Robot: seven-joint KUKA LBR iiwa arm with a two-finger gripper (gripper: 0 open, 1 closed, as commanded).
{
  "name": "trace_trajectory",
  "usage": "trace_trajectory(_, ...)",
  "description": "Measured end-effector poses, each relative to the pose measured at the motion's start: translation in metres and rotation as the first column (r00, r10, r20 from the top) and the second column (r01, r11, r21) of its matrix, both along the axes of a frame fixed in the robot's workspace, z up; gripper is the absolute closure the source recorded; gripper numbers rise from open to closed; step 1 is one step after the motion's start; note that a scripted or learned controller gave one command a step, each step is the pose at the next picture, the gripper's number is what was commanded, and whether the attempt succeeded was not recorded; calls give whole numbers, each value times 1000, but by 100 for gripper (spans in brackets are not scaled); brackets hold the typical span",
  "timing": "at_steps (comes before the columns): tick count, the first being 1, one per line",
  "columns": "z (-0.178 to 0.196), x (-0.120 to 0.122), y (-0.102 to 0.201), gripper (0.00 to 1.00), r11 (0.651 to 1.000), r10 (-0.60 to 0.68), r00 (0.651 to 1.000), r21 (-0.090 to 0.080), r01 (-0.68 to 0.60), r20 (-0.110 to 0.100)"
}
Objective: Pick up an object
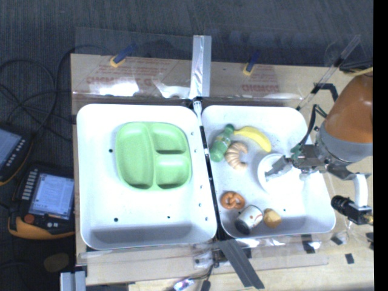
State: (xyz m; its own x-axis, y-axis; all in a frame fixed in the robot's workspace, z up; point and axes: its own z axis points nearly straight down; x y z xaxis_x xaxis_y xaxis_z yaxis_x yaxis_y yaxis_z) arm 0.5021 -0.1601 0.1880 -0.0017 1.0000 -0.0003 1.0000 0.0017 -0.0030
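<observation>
Right bin (303, 123) as landmark: fingers (274, 169) spread open at its middle, gripping nothing, over a white disc (271, 176). Banana (256, 137), croissant (236, 153) and green bottle (220, 143) toward its far-left corner; pretzel (231, 200), can (248, 218) and potato (272, 217) along its near edge. Green tray (153, 154) in the left bin (97, 180) beside it.

I see the wooden worktop (285, 80) carrying two white bins side by side, the left bin (97, 223) touching the right bin (315, 223).
</observation>
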Motion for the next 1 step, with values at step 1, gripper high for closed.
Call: trace_trajectory(1,-66,26,30,0,1000,-4,1000,1,4,3)
